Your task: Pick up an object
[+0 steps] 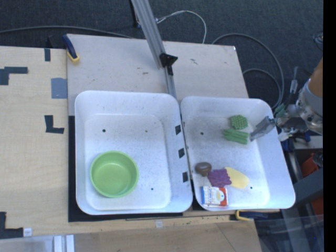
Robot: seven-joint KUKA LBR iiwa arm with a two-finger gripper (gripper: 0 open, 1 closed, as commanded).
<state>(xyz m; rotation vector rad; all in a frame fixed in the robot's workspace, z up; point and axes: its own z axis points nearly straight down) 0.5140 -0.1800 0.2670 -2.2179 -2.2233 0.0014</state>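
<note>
The right bin (273, 161) holds a bumpy green ball (238, 122) and a long green piece (235, 136) near its far right. Toward its front lie a brown round lump (203, 168), a purple toy (219, 177), a yellow piece (240, 179) and a small white carton with red and blue print (214, 196). My gripper (261, 128) reaches in over the bin's right rim, its tip just right of the long green piece. Nothing is seen held in it. A green bowl (114, 174) sits in the front left of the left bin (131, 109).
A slanted grey pole (152, 30) stands behind the bins where they meet. A blue and yellow clamp (71, 49) grips the board's back left corner. Cables (262, 72) loop on the dark floor at the back right.
</note>
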